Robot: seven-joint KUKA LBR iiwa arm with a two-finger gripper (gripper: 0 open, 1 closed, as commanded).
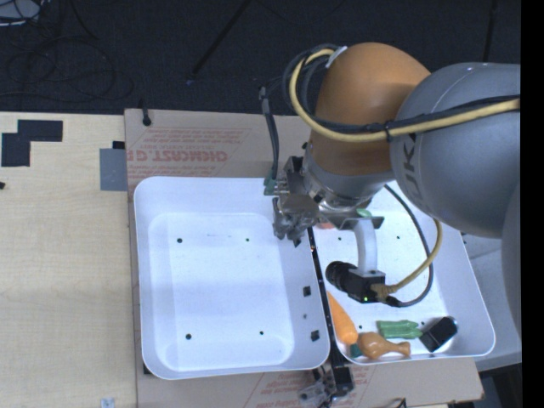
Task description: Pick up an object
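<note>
Right of the left bin [212,287], the gripper [291,223] hangs over the seam between the bins, spread or closed I cannot tell, while in the right bin's [459,296] near corner lie an orange carrot [341,317], a tan piece [378,344], a green piece [398,328] and a black block [438,333].

Left of the shared rim [316,296] of the two shallow white bins, you have open floor across the whole left bin [221,287]. Right of that rim, the near end is crowded: an orange plastic carrot [342,317] just beside it, then a tan drumstick-shaped toy [382,345], a green bar [398,328] and a black block [438,333]. The grey-and-orange arm [382,117] overhangs the far end.
</note>
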